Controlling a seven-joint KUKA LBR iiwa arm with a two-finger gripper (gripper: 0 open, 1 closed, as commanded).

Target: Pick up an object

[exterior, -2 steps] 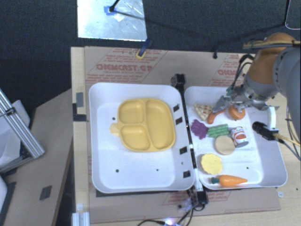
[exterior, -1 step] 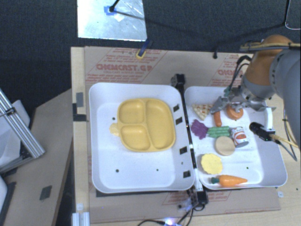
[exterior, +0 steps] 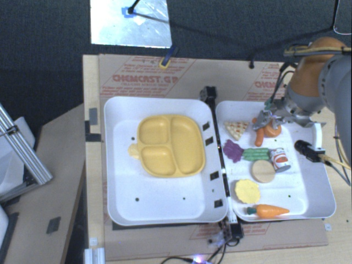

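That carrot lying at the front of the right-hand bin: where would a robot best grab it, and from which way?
Probably across the thick orange middle of the carrot, coming straight down from above. It lies flat and lengthwise near the bin's front wall, so the fingers should close across its narrow width, front to back, not along its tapering length.

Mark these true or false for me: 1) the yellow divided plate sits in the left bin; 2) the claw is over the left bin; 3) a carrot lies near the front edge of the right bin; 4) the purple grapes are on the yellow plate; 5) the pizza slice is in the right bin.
1) True: the yellow divided plate lies in the left bin.
2) False: the claw is over the back of the right bin, by an orange toy.
3) True: the carrot lies there.
4) False: the purple grapes are in the right bin.
5) True: the pizza slice is near its back left.
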